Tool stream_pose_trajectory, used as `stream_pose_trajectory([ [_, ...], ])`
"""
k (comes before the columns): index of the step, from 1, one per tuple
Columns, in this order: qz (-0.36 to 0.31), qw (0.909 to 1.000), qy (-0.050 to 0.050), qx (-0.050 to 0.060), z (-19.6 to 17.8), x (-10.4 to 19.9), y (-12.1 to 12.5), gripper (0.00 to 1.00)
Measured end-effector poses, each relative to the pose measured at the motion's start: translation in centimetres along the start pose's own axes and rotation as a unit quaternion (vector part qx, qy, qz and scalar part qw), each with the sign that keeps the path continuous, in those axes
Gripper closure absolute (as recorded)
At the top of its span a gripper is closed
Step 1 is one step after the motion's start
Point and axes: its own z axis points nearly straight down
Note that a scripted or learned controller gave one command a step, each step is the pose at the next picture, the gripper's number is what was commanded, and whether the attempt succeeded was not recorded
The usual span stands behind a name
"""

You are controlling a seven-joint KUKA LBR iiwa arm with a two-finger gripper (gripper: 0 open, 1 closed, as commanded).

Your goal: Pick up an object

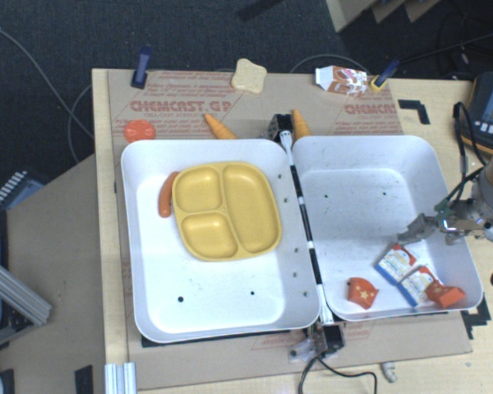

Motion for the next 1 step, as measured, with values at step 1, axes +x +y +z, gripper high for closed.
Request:
stream_pose_trajectory([
  [1,-0.001,1.0000,0.001,-0.001,8.79,-2.17,0.43,0.00],
])
